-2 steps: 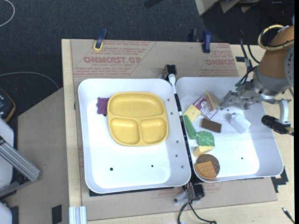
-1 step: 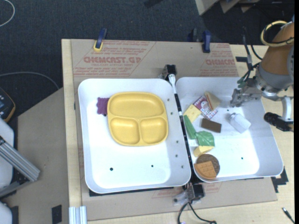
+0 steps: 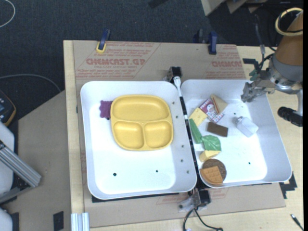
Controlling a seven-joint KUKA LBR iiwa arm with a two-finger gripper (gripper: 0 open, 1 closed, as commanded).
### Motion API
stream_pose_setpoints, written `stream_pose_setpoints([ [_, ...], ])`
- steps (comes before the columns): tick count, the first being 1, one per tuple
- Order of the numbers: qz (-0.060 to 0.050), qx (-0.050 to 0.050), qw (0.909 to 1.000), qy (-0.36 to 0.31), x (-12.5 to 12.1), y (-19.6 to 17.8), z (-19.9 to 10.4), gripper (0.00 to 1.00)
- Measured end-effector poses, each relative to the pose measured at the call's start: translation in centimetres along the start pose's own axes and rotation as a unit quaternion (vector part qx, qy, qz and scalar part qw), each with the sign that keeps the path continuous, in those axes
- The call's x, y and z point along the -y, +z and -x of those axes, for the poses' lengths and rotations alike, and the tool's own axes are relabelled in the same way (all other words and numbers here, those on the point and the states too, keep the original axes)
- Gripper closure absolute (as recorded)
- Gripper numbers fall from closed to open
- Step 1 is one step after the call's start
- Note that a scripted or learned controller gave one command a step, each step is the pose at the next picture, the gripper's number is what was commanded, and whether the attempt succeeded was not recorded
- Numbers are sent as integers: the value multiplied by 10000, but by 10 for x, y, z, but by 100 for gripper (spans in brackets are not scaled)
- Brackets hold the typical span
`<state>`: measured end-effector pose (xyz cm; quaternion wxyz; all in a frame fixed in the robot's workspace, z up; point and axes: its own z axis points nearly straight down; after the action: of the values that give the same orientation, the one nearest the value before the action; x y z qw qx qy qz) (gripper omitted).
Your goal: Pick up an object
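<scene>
The gripper point(image 3: 250, 91) hangs over the right white bin's point(image 3: 269, 143) far edge (open or closed, I cannot tell). A small clear plastic bottle point(image 3: 245, 125) lies just below it.

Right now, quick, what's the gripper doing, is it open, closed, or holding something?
Gripper: cannot be told whether open or closed; it hangs over the right bin's far right edge, with nothing seen in it.
</scene>
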<state>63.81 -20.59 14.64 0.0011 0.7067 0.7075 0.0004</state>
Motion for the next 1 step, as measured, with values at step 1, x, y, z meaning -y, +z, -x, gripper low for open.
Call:
stream_pose_setpoints([
  [1,11,3,10000,-2,-5,-43,-2,100],
])
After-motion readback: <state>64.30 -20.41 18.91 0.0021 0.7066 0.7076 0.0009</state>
